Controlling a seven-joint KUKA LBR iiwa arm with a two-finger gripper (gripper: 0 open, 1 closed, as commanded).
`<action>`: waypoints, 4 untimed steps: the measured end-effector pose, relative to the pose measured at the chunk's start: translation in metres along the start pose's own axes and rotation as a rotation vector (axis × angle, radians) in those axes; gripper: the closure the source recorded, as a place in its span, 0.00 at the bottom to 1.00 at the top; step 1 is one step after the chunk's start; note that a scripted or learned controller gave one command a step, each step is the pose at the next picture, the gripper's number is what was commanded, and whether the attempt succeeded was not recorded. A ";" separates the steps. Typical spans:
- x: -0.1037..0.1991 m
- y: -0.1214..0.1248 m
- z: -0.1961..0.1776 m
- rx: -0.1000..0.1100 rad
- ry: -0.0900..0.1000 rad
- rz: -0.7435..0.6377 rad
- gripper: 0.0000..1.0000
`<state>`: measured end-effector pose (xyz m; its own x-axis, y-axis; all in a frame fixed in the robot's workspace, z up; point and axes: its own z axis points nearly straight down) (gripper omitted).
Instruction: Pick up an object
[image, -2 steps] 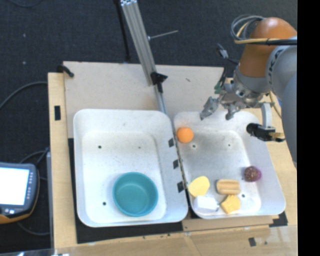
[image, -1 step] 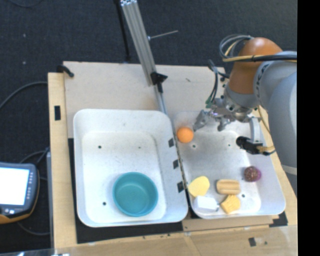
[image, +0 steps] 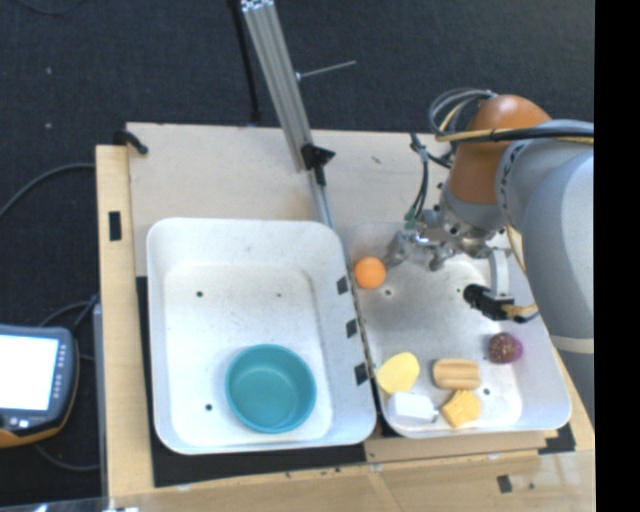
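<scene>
Two shallow white plastic bins (image: 175, 250) sit side by side. The left one holds one round teal bowl (image: 270, 388). To that bowl's right, the other bin holds one orange ball (image: 370, 272), one dark purple ball (image: 504, 347), two yellow lumps (image: 398, 372), one tan roll (image: 456, 374) and one white block (image: 411, 406).
</scene>
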<state>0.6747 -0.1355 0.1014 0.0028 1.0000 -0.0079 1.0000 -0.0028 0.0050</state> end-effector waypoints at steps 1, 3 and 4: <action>0.001 0.000 -0.012 0.000 0.003 0.001 1.00; -0.004 -0.001 -0.103 -0.001 0.006 -0.001 1.00; -0.006 0.001 -0.156 -0.003 0.006 -0.004 1.00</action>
<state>0.6747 -0.1402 0.2576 -0.0014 1.0000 -0.0020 1.0000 0.0014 0.0077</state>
